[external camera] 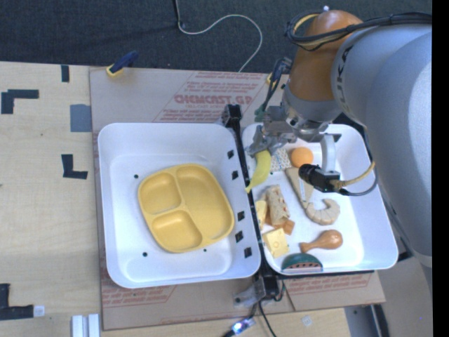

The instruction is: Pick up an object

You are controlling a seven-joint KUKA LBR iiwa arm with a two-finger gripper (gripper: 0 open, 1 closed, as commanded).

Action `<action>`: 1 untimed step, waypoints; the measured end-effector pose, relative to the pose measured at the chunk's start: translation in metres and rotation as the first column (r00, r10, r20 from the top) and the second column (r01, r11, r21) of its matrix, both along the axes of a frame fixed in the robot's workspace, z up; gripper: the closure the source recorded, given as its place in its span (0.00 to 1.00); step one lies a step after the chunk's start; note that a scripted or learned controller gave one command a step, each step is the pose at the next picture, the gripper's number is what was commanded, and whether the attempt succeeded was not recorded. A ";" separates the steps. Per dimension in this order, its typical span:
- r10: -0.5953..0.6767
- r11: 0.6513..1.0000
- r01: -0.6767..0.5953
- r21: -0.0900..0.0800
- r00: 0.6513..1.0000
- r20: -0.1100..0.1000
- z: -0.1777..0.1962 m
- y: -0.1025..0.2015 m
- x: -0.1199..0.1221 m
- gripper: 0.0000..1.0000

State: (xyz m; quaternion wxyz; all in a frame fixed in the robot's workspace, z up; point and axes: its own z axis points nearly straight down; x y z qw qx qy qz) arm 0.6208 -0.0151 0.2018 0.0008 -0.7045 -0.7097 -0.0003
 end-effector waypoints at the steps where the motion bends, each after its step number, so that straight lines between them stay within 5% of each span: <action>1: -0.001 1.000 0.001 0.000 1.000 0.002 0.018 0.036 0.026 1.00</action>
